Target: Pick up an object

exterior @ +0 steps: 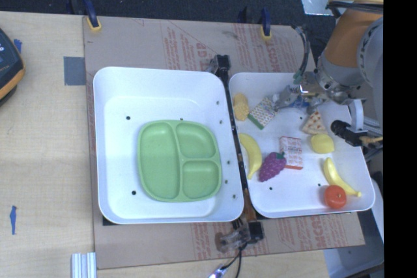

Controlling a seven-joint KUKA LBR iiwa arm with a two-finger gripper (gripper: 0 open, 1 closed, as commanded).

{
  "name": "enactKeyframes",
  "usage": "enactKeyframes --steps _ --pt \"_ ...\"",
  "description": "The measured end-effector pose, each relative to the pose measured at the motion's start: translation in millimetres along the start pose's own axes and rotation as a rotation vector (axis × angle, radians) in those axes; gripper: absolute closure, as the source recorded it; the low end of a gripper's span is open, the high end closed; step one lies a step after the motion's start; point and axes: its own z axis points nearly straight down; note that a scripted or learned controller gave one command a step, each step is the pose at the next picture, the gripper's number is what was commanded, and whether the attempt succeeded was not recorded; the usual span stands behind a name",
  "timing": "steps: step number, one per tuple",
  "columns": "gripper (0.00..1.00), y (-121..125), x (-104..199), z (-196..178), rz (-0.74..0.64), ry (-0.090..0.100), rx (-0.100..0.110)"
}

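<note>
The right bin (365, 202) holds several toy foods. Among them are a green-and-white packet (262, 114), a yellow round piece (241, 106), a banana (251, 153), purple grapes (272, 166) and a red-and-white box (291, 152). A waffle wedge (313, 122), a lemon (322, 143), a second banana (339, 177) and a red tomato (335, 196) lie further right. My gripper (287, 99) is low over the bin's far part, just right of the packet and left of the waffle wedge. I see nothing lifted.
The left bin (111, 94) carries a green divided plate (179, 161). The two bins meet at a ridge (231, 140). A black cable part of the arm (348, 132) hangs over the right bin's right side. Blue clamps (266, 21) sit at the board's far edge.
</note>
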Motion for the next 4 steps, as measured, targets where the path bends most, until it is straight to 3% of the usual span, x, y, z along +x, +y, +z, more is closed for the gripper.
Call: enactKeyframes --steps 1,2,3,4 --pt "0.00 -9.6 -17.7 -114.3 -0.004 -0.011 -0.022" --pt "0.00 -131.6 21.1 2.3 -0.006 -0.008 -0.014" --pt "1.00 -131.2 19.9 -8.7 -0.009 -0.010 -0.015" --pt "1.00 -106.1 105.4 -95.4 -0.006 -0.009 -0.020"
